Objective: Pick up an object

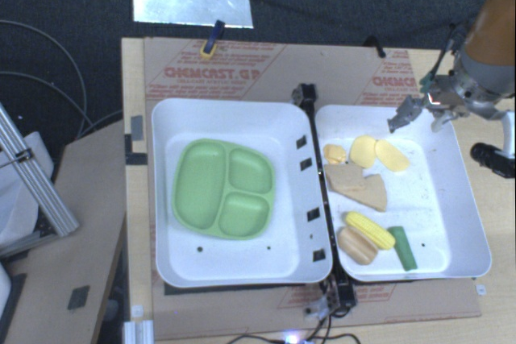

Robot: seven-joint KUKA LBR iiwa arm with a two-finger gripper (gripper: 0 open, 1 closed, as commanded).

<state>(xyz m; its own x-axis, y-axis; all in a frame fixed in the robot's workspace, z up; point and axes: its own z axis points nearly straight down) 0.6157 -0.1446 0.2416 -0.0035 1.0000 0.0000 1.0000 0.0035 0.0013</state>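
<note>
The right bin [459, 197] holds the loose objects, all lying below and to the left of the tool [421, 113]. Closest to it are two pale yellow, smooth rounded pieces [379, 152], side by side and touching, their long axes tilted slightly toward the lower right. Just left of them sits a smaller yellow lump [334, 154]. Beneath these lies a flat tan slab [359, 187] with an angular, wedge-like outline, its long axis running left to right. Farther from the tool, near the bin's front, a yellow corn-shaped piece [370, 230] lies diagonally over a brown bun-like roll [356, 246], both pointing toward the lower right. A slim dark green stick [403, 247] lies just beside them, its long axis nearly straight toward the front edge.

The tool hangs over the bin's back edge, its two fingers spread apart and nothing between them.

Well left of the tool, the left bin [177, 125] holds a matte green tray [223, 188] with rounded corners and three compartments. Both bins rest on a cardboard sheet [266, 68] on the bench.
</note>
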